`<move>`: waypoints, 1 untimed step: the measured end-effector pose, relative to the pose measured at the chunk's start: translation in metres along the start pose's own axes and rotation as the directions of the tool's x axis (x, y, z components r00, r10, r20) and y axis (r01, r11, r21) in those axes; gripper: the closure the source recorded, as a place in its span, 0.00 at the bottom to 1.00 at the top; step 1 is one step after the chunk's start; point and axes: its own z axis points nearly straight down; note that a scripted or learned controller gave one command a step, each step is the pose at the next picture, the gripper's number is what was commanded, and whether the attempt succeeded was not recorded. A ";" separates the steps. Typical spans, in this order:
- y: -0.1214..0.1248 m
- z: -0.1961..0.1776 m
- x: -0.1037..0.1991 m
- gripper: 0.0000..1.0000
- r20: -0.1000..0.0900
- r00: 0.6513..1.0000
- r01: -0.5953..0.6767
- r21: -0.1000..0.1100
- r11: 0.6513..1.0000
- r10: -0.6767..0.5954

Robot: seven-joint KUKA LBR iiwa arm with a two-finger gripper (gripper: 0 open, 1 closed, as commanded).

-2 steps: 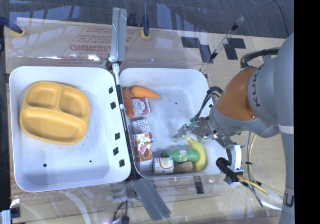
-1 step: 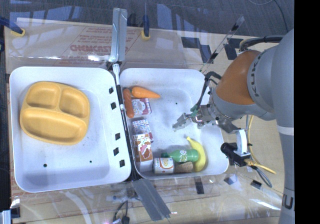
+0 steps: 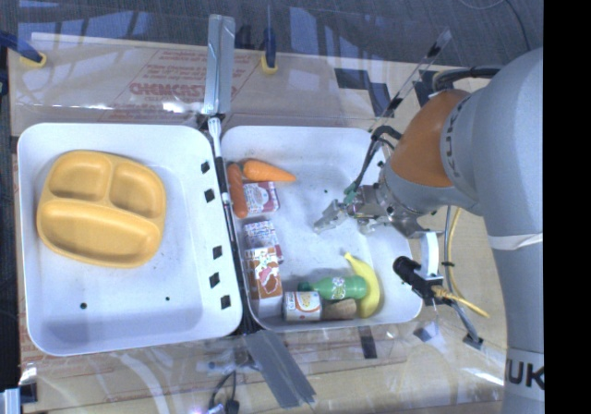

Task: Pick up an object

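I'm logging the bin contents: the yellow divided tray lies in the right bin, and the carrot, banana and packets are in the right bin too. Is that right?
Not quite. The camera view shows the yellow divided tray lying in the left bin, alone. The carrot, banana and packets are in the right bin, as you said.

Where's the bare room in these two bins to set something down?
Left bin: free floor below and right of the yellow tray. Right bin: bare middle between carrot and gripper. Crowded along its left wall and near the banana.
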 end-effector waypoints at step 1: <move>-0.074 -0.056 0.007 0.00 -0.002 0.995 0.097 0.002 0.995 -0.097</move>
